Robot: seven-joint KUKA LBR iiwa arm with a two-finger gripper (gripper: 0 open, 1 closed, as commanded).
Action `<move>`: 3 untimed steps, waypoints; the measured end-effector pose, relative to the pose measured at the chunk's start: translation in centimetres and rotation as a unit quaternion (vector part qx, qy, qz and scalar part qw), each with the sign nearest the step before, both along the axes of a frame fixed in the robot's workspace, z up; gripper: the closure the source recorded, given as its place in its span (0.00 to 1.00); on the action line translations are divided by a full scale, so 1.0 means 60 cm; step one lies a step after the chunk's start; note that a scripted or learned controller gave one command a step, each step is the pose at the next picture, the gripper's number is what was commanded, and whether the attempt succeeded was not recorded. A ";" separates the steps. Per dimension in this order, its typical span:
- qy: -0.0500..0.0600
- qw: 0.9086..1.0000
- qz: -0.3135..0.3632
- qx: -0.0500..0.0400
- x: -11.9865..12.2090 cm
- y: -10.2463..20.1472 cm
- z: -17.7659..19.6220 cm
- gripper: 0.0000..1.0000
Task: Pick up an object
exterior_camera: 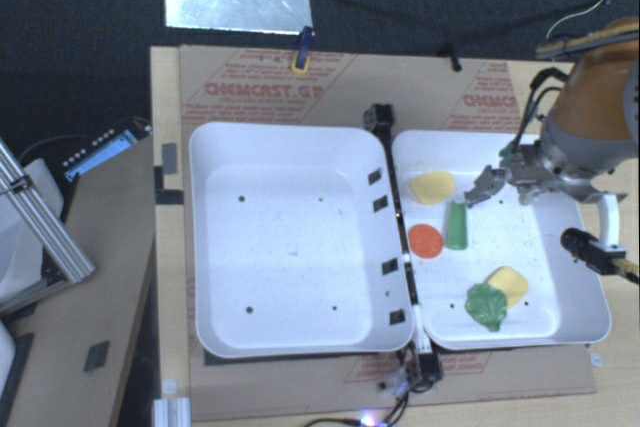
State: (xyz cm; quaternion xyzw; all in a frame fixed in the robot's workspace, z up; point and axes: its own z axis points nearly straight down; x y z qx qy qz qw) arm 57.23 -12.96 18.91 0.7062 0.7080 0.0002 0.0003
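The right bin [575, 245] holds several small items. A pale yellow piece [433, 186] lies near its back left. An upright green cylinder [456, 225] stands beside an orange-red disc [426, 241]. At the front a yellow piece [510, 282] touches a green leafy item [486, 306]. My gripper [505, 191] hangs over the back middle of this bin, just right of the pale yellow piece and above the green cylinder. It is open, with nothing between its fingers.
The left bin [290, 240] lies beside the right one, with black clips [381, 204] along the shared wall. A black part of the arm [590, 250] juts over the right bin's right rim. A yellow clamp [300, 65] sits behind the bins.
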 end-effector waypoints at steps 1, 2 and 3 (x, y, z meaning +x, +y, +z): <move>0.003 1.000 0.003 0.002 -0.035 0.079 -0.125 0.00; -0.001 1.000 0.001 0.000 -0.030 0.073 -0.100 1.00; -0.009 1.000 0.007 0.003 -0.013 0.231 0.153 1.00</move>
